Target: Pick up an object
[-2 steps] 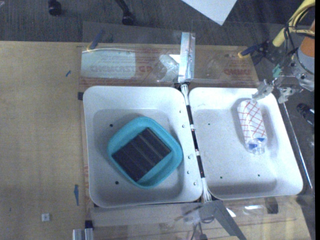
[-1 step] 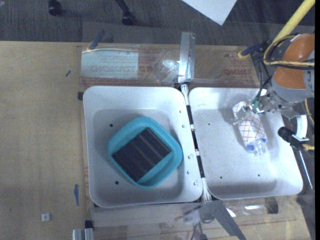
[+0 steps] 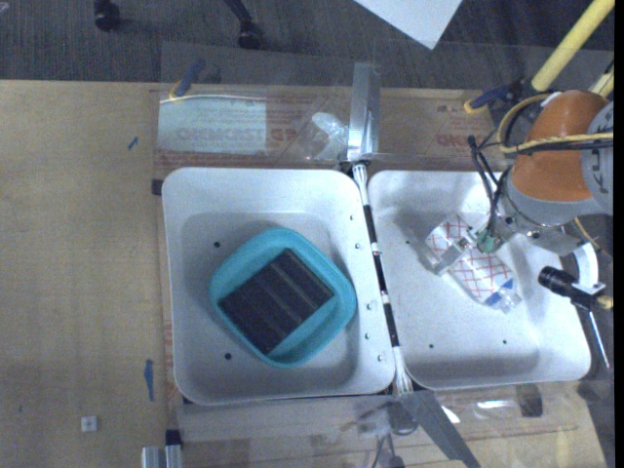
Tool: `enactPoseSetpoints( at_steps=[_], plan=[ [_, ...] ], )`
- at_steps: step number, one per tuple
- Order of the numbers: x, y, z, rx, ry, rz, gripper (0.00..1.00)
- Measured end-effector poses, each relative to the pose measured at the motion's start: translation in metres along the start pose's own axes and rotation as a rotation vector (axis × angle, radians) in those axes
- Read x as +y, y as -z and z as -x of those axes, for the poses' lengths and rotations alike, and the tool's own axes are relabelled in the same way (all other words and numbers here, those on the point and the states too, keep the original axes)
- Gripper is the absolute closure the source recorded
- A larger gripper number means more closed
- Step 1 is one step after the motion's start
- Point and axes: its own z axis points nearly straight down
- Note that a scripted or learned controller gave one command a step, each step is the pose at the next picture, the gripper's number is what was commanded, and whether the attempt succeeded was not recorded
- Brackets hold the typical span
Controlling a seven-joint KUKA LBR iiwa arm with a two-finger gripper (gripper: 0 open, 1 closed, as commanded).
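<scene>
Packet (image 3: 470,265) lies in the right bin (image 3: 487,359), gripper (image 3: 485,242) over it; finger state unclear; descend squarely onto its middle.

Faint reddish lettering was seen on the clear plastic sheet (image 3: 213,125) behind the left bin (image 3: 185,203), too blurred to be read, no other text made out

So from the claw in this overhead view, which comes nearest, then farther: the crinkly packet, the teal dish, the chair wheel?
1. Packet, right bin, right at the gripper.
2. Teal dish, left bin, across the divider.
3. Chair wheel, on the floor at top left, farthest.
</scene>
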Motion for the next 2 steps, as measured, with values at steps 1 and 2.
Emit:
enactPoseSetpoints(
  at_steps=[1,2],
  plan=[
    [0.0,0.011,0.002,-0.003,-0.003,0.004,1.0],
    [0.051,0.079,-0.009,0.004,0.101,-0.005,1.0]
  ],
)
